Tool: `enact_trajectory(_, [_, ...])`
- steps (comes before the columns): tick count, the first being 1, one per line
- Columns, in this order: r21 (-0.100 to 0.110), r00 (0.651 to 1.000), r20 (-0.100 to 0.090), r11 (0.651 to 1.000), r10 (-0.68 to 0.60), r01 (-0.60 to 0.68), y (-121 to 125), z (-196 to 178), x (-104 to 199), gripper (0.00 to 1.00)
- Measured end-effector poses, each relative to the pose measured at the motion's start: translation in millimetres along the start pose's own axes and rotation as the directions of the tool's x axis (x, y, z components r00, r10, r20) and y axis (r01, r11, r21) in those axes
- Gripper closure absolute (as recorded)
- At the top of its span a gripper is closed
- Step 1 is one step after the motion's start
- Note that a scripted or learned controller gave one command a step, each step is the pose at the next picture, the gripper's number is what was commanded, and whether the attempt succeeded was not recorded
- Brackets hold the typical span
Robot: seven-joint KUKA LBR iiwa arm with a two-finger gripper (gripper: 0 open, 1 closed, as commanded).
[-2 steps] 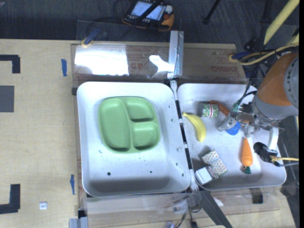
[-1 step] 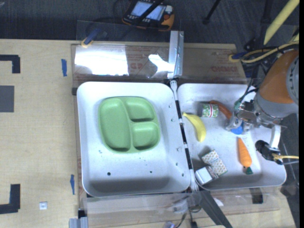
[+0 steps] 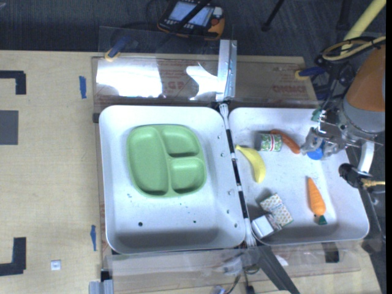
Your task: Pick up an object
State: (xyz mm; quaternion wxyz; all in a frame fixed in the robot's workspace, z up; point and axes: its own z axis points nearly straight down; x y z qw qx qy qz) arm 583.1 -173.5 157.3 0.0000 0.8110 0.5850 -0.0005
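Lying in the right bin (image 3: 358, 225), a patterned can (image 3: 269, 142) shows no readable label; whether the gripper (image 3: 316, 141) grips anything, can't tell.

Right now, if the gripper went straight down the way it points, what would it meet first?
Probably the small blue round object directly beneath the gripper, near the orange-red end of the green patterned can. Depth is unclear from above.
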Motion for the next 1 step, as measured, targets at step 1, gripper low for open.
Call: enact_trajectory(1, [0.000,0.999,0.000,0.999,-0.045,0.045,-11.1,-53.9,98.2,1.00])
